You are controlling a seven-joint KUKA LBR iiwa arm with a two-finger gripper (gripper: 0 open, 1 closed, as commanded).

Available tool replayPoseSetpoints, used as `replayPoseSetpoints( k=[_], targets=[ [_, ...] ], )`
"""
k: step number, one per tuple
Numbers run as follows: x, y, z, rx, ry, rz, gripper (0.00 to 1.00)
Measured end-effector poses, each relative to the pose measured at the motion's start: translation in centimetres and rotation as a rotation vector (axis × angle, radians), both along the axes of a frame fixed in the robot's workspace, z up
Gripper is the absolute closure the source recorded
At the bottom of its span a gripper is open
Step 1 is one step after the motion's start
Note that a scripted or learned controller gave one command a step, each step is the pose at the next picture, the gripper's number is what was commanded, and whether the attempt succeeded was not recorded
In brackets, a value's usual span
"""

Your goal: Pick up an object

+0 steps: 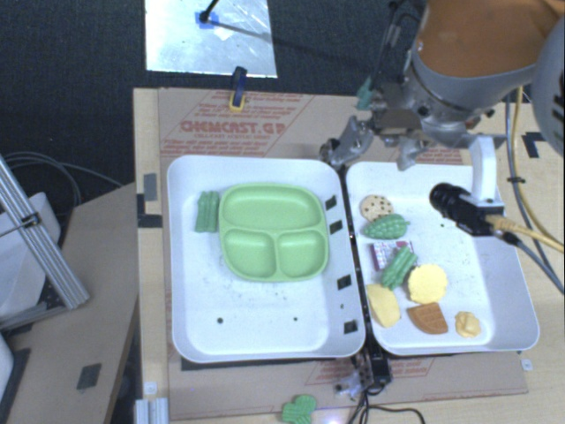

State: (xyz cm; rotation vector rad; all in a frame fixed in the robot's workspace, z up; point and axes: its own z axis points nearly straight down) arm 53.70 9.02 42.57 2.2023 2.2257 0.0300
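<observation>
My gripper (377, 151) hangs over the far edge of the right bin (512, 272), near the divider between the bins. Its two fingers stand apart, open, with nothing between them. Below it in the right bin lie a chocolate-chip cookie (376, 207), a green leafy toy (387, 227), a purple packet (382, 253), a green pickle (399, 266), a yellow round piece (427, 283), a yellow wedge (383, 306), a brown toast slice (428, 318) and a small yellow lump (467, 324). The cookie is the nearest to the gripper.
The left bin (190, 325) holds a green divided plate (272, 232) and a green ribbed piece (207, 211). A black cylinder on a white bracket (459, 206) juts over the right bin. A green toy (300, 408) lies off the bench front.
</observation>
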Motion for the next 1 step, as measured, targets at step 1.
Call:
replayPoseSetpoints(
  k=[1],
  targets=[
    [-0.01,-0.3,0.12,-0.006,0.014,-0.001,1.0]
  ],
)
